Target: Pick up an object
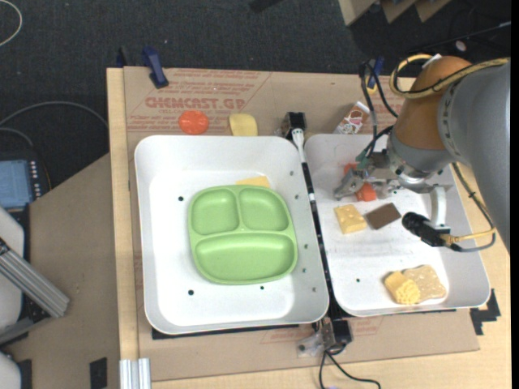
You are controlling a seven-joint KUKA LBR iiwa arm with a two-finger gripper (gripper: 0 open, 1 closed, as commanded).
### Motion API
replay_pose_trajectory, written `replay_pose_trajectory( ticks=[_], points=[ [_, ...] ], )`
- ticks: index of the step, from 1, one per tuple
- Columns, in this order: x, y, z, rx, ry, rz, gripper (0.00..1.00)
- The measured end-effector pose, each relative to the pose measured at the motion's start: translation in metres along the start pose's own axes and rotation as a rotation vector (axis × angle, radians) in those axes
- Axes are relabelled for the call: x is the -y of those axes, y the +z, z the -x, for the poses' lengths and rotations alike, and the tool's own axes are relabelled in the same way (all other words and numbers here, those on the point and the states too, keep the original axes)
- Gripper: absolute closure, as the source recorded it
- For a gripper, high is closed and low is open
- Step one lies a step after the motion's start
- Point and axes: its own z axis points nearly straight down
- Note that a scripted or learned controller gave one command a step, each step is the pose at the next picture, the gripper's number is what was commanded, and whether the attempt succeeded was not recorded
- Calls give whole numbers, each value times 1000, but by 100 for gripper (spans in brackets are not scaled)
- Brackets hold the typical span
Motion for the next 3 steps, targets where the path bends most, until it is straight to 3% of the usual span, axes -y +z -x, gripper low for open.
replay_pose_trajectory(
  ticks=[1, 2, 3],
  points=[
    [-50, -7, -3, 1, -3, 10, 0],
    [-49, -18, -3, 2, -3, 10, 100],
    [27, -112, -57, -5, -5, 6, 100]
  ],
)
